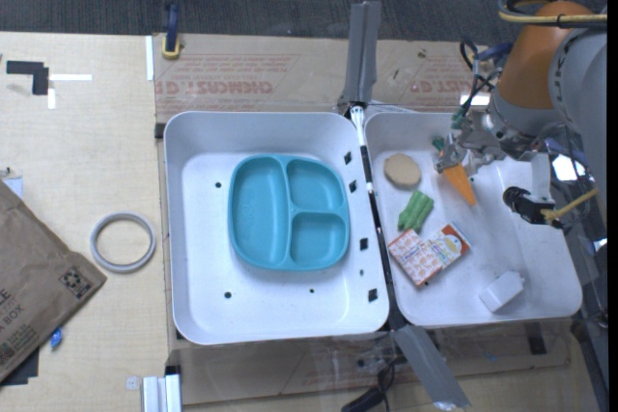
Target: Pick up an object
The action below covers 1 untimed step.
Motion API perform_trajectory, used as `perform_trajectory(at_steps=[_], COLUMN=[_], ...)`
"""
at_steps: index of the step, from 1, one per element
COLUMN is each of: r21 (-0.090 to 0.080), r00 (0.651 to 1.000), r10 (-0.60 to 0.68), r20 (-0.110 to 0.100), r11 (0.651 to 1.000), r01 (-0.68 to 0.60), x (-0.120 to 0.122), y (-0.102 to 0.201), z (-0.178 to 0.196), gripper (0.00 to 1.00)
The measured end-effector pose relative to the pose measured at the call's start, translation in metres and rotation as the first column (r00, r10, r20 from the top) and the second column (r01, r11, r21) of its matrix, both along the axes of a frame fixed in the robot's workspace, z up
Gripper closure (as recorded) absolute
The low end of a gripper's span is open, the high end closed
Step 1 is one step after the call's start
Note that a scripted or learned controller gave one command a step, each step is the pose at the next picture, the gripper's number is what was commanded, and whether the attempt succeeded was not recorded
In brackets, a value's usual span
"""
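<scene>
My gripper (452, 155) hangs over the back of the right bin (541, 256), under the grey arm with its orange band. Directly beneath it lies an orange carrot-shaped piece (462, 185), slanting down to the right, its upper end meeting the gripper's tip. To the left of the gripper sits a tan round biscuit (403, 171). A green bean-like piece (416, 209) lies below that. A colourful printed packet (429, 254) rests near the bin's middle, and a white block (502, 290) sits at the front right.
The left bin (193, 207) holds a teal divided plate (289, 212). A ridge between the bins runs down at about x 385. On the bench to the left lie a roll of tape (123, 240) and a brown cardboard box (34, 289). Cables hang by the arm at the right.
</scene>
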State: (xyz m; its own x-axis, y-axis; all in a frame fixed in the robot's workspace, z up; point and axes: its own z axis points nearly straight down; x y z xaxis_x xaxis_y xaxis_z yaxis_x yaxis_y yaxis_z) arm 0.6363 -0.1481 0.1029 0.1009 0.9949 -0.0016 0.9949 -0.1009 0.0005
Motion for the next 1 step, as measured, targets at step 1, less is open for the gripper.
perform_trajectory(at_steps=[1], r21=[0.0], r00=[0.997], r10=[-0.083], r20=[-0.001], r11=[0.997], r01=[0.083], x=[0.0228], y=[0.064], z=[0.0888], gripper=[1.0])
